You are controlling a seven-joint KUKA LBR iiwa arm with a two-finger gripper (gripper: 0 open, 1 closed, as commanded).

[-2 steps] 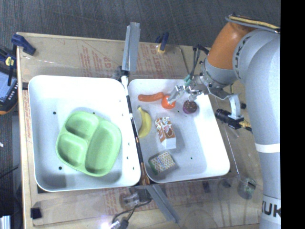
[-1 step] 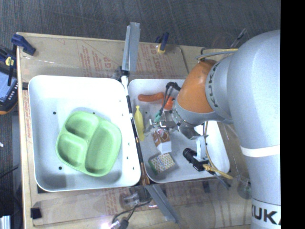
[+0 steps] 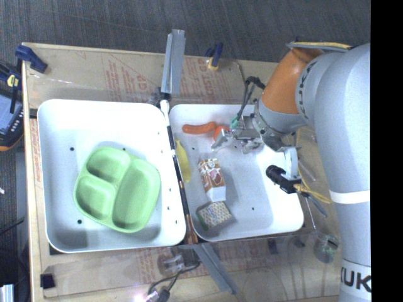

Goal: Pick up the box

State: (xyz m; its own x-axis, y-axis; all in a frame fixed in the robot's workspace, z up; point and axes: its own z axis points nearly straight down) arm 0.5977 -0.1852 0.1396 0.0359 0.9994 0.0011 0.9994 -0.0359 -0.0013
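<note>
Box (image 3: 212,178) lies in right bin (image 3: 277,222)

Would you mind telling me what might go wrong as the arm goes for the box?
1. The gripper sits nearer the carrot than the box, so it might close on the wrong item.
2. The box lies beside a patterned block and a banana; a descent slightly off could nudge them.

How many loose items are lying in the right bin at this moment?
4. An orange carrot-like piece at the far end, a yellow strip along the left wall, the box mid-bin, and a patterned block at the near end. The pincer may hide more.
</note>
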